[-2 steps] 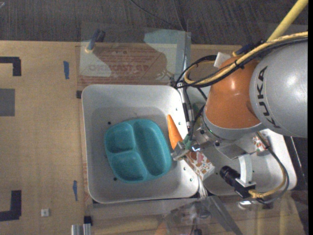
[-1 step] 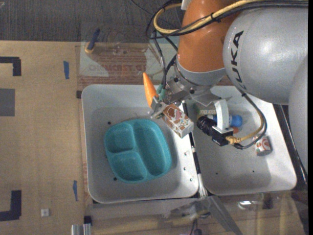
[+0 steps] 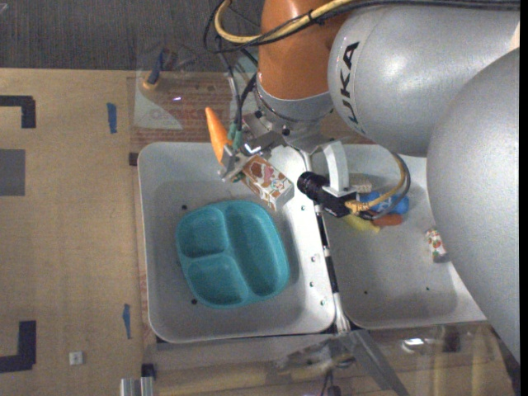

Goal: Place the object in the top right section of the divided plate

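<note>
A teal divided plate (image 3: 233, 254) with three sections lies in the left bin (image 3: 161, 246). My gripper (image 3: 233, 165) hangs over that bin's far edge, just beyond the plate's upper right part. An orange carrot-shaped object (image 3: 216, 133) slants against the gripper's tip, its upper end reaching past the bin's rim. Right beside the tip, on the plate side, sits a small brown and white carton (image 3: 266, 180), tilted. From this view it is unclear which of the two the gripper has, if either.
The right bin (image 3: 412, 295) holds a cluster of yellow, blue and orange items (image 3: 378, 208) and a small patterned piece (image 3: 436, 244). The big grey arm covers the top right. A ridge (image 3: 323, 254) divides the bins.
</note>
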Tool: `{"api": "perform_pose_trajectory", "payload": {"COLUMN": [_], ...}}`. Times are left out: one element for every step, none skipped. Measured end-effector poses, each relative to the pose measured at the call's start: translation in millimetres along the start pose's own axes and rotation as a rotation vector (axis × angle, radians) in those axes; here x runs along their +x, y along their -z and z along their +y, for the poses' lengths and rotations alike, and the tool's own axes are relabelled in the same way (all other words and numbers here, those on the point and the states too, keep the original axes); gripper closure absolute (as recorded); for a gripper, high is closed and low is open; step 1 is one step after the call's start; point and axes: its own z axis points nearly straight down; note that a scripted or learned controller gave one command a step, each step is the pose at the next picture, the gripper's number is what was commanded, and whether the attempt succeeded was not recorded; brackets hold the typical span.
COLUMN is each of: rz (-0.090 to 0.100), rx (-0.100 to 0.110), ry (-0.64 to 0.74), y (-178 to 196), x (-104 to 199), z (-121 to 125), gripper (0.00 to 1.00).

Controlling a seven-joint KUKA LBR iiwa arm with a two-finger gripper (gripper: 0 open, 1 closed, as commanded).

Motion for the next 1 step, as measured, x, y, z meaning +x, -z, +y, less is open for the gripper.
{"api": "perform_pose_trajectory", "payload": {"rz": [0.002], "rx": [0.004], "ry": [0.027], "y": [-43.2], "x": [12.5], "z": [-1.7], "gripper": [1.00]}}
